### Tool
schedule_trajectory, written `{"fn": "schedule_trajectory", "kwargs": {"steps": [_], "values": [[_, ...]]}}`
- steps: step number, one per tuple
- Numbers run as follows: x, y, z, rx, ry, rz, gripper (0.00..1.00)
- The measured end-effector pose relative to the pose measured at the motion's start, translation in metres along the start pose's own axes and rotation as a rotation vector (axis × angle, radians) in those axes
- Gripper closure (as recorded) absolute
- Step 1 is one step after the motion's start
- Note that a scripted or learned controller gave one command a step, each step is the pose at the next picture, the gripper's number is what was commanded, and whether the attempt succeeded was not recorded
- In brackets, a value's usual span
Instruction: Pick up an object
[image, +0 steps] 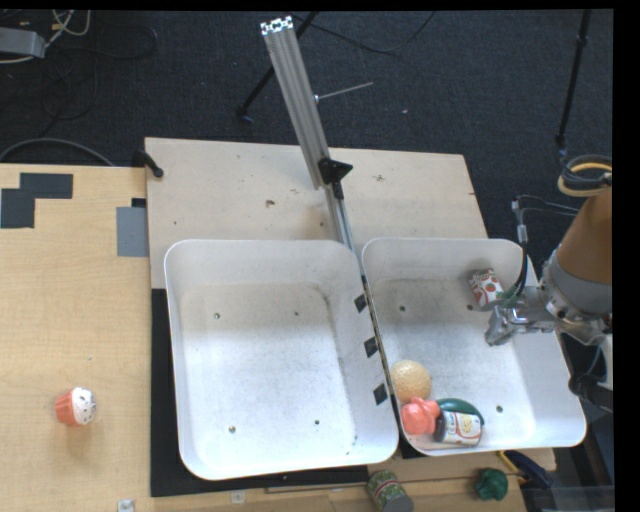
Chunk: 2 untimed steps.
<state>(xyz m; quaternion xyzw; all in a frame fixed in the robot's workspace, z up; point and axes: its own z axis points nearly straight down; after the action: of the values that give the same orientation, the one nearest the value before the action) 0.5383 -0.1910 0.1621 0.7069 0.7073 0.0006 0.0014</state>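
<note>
The right bin (545, 400) holds several objects. A small red and white object (486, 288) lies near its far right wall. A tan ball (410, 380) rests against the divider side. Just in front of the ball lie a pink-red toy (420, 416) and a green item with a labelled bottle (461, 423). My gripper (499, 328) reaches in over the bin's right wall and hangs just in front of the red and white object, apart from it. Nothing shows in its grasp. The arm (588, 250) stands at the right edge.
The left bin (200, 270) sits beside the right one, with a row of black clips (370, 345) along the shared edge. A slanted aluminium post (300, 100) rises behind. A red and white toy (75, 407) lies on the wooden table; two dark green objects (490, 484) lie before the bins.
</note>
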Motion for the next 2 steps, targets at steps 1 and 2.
{"fn": "schedule_trajectory", "kwargs": {"steps": [1,2], "values": [[-0.001,0.001,-0.047,0.0,0.0,0.0,1.0],[0.043,0.005,-0.051,0.006,0.004,-0.003,1.0]]}}
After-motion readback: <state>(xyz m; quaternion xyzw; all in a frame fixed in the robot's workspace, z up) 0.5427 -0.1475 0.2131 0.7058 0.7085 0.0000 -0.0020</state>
